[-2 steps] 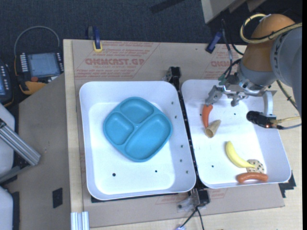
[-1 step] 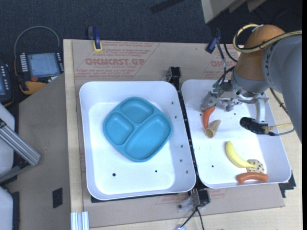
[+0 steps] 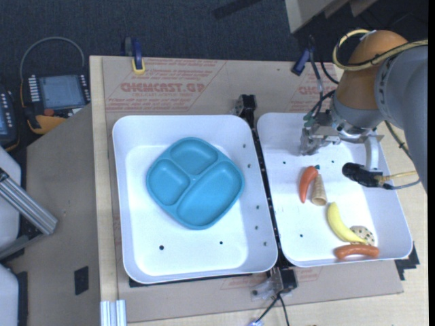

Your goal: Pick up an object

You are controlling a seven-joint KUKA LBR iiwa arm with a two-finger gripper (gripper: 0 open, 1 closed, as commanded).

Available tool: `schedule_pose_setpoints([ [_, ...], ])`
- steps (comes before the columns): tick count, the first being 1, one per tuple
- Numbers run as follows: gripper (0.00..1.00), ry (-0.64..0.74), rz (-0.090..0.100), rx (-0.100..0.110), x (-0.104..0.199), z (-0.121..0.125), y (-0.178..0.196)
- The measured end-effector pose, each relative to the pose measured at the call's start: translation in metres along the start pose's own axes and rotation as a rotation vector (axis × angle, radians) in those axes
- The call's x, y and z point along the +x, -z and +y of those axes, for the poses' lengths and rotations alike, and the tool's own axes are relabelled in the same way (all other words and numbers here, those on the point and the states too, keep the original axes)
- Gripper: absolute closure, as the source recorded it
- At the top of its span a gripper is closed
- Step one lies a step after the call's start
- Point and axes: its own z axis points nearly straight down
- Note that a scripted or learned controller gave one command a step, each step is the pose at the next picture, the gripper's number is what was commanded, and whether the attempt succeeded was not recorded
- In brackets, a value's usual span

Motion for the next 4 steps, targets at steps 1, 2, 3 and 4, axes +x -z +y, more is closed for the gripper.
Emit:
schedule_pose_setpoints([
  [1,1.00,-0.001,-0.001,-0.004,-0.002,-0.006,0.046],
  [2,1.00,0.000,-0.002,-0.008,-0.006,-0.007,0.111],
  [3,1.00,0.001,-0.003,-0.009,-0.007,-0.006,0.176],
  [4,1.00,0.002,-0.001,-0.003,-0.007,-0.005,0.182],
])
